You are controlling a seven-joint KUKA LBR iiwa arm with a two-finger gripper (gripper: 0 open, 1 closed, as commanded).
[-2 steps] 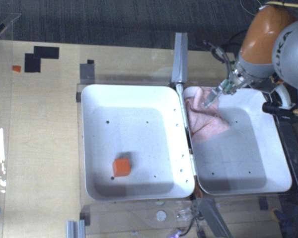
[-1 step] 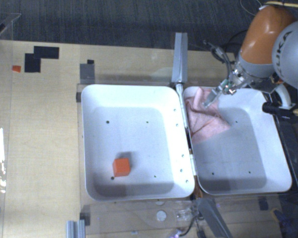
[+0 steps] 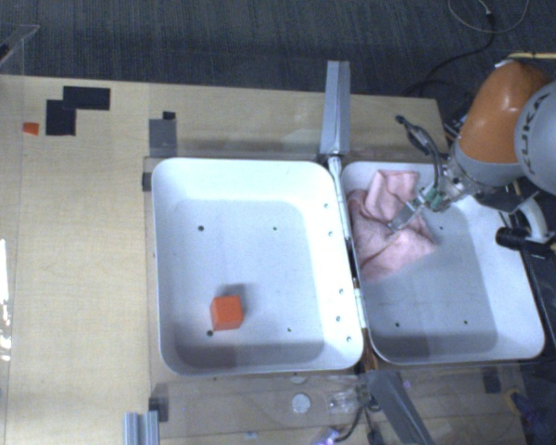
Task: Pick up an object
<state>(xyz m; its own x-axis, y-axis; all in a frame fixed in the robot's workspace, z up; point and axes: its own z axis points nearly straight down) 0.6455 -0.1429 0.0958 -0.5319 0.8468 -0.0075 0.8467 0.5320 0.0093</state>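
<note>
A crumpled pink cloth lies in the right bin, against its left wall and back. My gripper reaches in from the right and sits low over the cloth's right part, its thin fingers touching or just above the folds. An orange cube rests in the left bin, toward the front left, far from the gripper.
A metal divider post stands behind the seam between the bins. The grey and orange arm hangs over the right bin's back right corner. Black markers lie on the wooden bench at far left.
</note>
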